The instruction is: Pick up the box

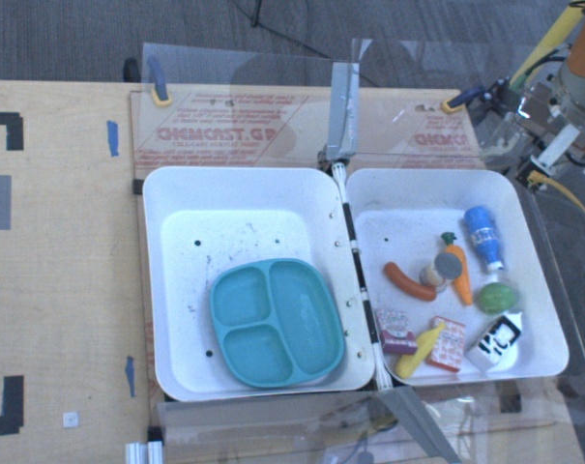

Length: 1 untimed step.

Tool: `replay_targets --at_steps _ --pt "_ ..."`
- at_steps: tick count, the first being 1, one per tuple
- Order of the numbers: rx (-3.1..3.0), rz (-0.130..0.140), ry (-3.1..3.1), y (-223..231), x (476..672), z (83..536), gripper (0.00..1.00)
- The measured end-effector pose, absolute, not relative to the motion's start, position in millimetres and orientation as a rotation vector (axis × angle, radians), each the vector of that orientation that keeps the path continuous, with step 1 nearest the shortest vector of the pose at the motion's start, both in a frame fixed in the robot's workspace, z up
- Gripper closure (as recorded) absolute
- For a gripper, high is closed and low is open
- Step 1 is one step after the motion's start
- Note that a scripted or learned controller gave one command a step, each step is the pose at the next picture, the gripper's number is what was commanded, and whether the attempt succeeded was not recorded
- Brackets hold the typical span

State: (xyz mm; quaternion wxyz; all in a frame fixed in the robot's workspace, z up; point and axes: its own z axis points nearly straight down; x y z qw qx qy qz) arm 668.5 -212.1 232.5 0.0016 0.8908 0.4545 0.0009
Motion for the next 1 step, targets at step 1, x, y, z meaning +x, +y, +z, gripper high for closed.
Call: replay_targets --at_steps 1 --pt "2.796 -0.002 1.436 -191.7 553.5 148.8 0.0"
